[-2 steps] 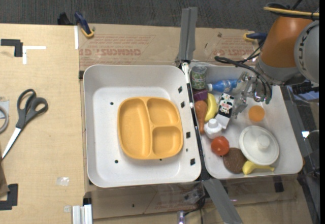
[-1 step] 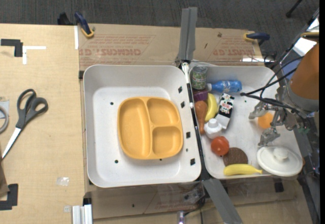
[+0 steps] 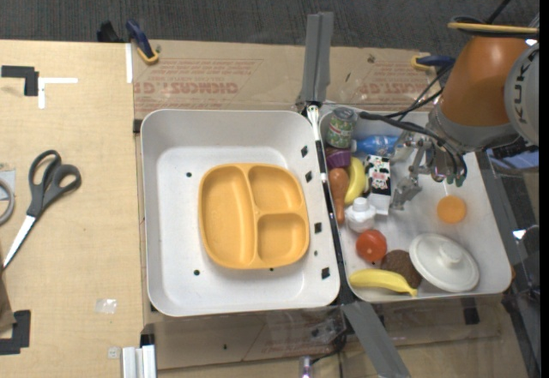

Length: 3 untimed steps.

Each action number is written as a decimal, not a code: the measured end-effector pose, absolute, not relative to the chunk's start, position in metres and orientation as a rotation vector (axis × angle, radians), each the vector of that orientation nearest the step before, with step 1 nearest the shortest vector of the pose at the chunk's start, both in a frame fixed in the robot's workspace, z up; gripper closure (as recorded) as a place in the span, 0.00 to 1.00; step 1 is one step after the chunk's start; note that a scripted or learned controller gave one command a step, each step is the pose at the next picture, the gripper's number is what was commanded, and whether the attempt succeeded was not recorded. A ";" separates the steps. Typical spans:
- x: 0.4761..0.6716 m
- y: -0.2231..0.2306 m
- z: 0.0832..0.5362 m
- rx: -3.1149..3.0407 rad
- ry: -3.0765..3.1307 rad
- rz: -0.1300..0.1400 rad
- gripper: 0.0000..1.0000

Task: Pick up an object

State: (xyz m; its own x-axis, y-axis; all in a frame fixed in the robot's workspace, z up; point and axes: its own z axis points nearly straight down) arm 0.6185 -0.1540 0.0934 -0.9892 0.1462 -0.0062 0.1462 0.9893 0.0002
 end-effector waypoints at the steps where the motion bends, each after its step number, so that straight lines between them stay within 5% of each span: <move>1: 0.589 -0.222 0.105 0.176 3.131 -0.002 0.00; 2: 0.613 -0.221 0.095 0.153 3.130 -0.003 0.00; 3: 0.615 -0.221 0.106 0.150 3.123 -0.006 1.00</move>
State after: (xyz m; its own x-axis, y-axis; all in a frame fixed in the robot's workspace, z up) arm 0.6150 -0.2211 0.1059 -0.9953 0.0957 -0.0147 0.0958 0.9954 -0.0034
